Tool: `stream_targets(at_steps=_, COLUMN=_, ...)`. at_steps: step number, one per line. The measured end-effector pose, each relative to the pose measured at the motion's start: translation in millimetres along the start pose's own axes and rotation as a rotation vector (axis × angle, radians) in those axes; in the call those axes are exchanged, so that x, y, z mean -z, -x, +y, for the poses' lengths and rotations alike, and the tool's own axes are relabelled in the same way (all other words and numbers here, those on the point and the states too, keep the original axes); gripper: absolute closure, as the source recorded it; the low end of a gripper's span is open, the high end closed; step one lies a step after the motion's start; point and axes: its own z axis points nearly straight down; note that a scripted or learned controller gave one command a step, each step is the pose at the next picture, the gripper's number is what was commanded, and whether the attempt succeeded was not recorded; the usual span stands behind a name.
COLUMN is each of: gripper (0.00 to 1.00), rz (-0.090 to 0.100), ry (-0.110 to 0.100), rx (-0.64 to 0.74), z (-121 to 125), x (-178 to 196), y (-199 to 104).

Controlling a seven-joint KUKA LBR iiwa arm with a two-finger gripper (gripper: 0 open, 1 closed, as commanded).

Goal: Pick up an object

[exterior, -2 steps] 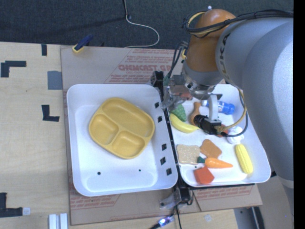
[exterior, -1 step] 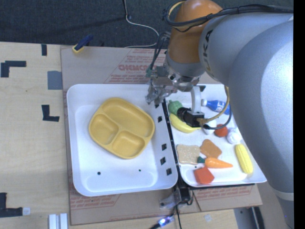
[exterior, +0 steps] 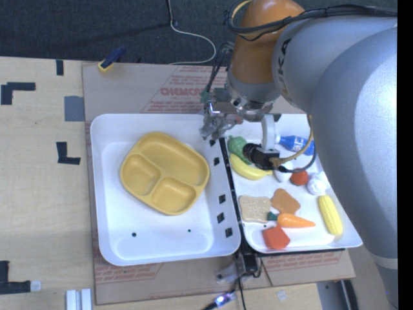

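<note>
The gripper point(exterior: 213, 129) hangs over the wall between the two bins, and it is too hard to see whether it is spread or pinched. The yellow tray point(exterior: 164, 172) lies in the left bin point(exterior: 122, 247), down and left of the gripper. The banana point(exterior: 248, 168) sits just right of it, with the carrot point(exterior: 297, 221) and corn point(exterior: 330, 214) farther off.

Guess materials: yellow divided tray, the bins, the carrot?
Yellow divided tray: likely molded plastic, matte to satin, uniform color with rounded compartment edges. White bins: probably thin formed plastic, smooth and slightly glossy, with soft rounded rims. Carrot: looks like toy plastic, flat saturated orange with a green tip; rubber or foam can't be ruled out.
</note>
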Motion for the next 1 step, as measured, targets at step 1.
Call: stream_targets(at_steps=1, gripper=1.0, rz=-0.002, ry=-0.001, rx=-0.001, z=3.1, x=-9.4, y=3.8)
